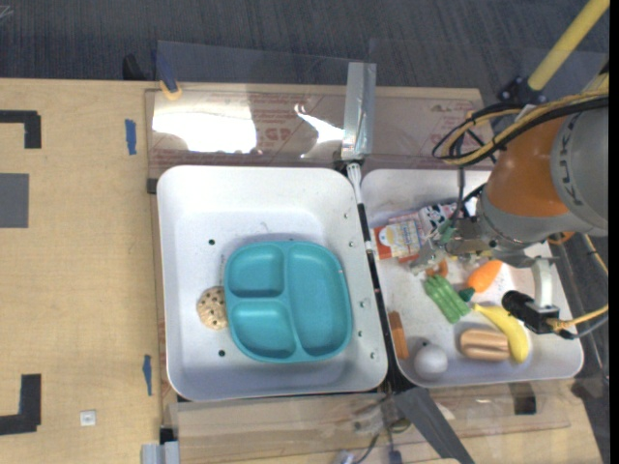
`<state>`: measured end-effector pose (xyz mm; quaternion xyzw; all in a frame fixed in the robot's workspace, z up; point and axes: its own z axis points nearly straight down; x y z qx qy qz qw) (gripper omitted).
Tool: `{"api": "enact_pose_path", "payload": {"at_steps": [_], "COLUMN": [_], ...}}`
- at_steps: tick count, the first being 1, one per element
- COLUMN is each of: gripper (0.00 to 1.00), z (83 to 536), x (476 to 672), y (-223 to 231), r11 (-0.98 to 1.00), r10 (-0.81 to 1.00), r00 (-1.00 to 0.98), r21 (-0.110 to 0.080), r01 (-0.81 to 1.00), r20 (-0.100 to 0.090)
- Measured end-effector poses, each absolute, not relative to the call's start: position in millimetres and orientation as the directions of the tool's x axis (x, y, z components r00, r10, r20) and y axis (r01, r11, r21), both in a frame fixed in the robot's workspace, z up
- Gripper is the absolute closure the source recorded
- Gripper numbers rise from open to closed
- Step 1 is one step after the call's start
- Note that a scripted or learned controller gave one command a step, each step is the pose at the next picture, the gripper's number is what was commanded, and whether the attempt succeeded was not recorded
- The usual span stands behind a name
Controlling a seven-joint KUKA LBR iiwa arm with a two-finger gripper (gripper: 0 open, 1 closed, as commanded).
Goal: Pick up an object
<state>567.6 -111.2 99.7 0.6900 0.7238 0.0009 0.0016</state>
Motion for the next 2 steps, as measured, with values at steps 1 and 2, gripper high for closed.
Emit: {"api": "enact_pose_path", "payload": {"at_steps": [1,2], "gripper": [0.00,1.00], "z": [87.5,98.8], "x": [489.7,492.2], "y": [-111.3,-111.4], "r11": [0.072,0.071], "r10": [0.997,0.997], "r00": [-0.072,-0.071], "r21": [0.004,0.012], "r01": [0.997,0.997], "r20": [-0.001,-0.003]}}
